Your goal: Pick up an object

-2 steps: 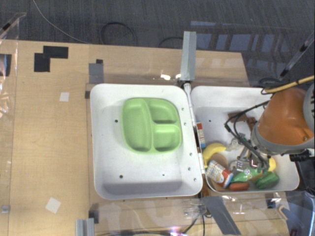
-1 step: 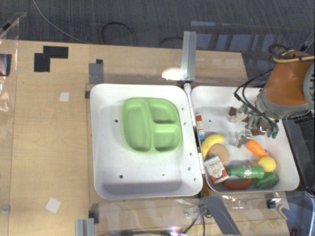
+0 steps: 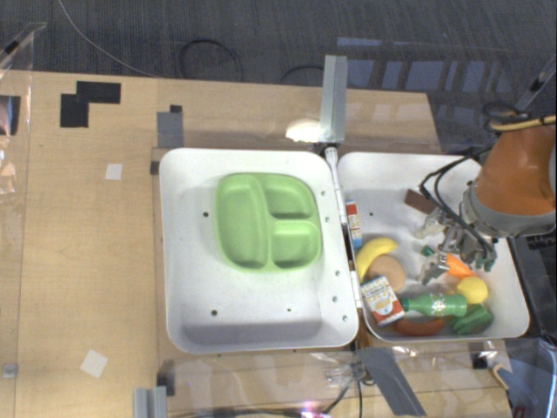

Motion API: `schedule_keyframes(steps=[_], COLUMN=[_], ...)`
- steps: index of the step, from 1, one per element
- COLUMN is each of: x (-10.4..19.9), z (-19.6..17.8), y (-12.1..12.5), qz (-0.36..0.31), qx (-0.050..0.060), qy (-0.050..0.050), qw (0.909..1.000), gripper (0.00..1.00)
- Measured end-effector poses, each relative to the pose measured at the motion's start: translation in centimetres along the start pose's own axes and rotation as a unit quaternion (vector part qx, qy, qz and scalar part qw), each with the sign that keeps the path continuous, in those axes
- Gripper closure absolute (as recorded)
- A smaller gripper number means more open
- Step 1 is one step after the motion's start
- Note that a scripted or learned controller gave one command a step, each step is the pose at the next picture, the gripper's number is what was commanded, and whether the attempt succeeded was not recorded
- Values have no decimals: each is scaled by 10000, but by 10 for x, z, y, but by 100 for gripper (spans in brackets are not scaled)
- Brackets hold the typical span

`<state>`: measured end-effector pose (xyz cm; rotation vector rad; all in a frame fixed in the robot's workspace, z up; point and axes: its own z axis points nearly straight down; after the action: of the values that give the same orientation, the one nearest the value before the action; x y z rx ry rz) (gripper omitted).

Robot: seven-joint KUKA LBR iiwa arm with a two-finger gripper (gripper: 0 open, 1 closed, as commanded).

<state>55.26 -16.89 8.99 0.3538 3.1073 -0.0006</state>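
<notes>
Gripper low over the right bin's toy pile

The gripper (image 3: pixel 452 255) hangs in the right bin (image 3: pixel 383 177), an orange piece (image 3: pixel 459 266) just beside it, the lemon (image 3: pixel 473 288) below; whether it grips anything, I cannot tell.

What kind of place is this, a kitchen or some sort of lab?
Most likely a robotics lab bench: a robot arm reaches over two white bins, one holding toy food like a banana, the other a green divided plate.
</notes>
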Motion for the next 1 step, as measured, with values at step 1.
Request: schedule_keyframes(steps=[1], x=[-4], z=[-14], y=[2], qz=[-21], qx=[-2], qy=[-55], qw=[10000], gripper=[100])
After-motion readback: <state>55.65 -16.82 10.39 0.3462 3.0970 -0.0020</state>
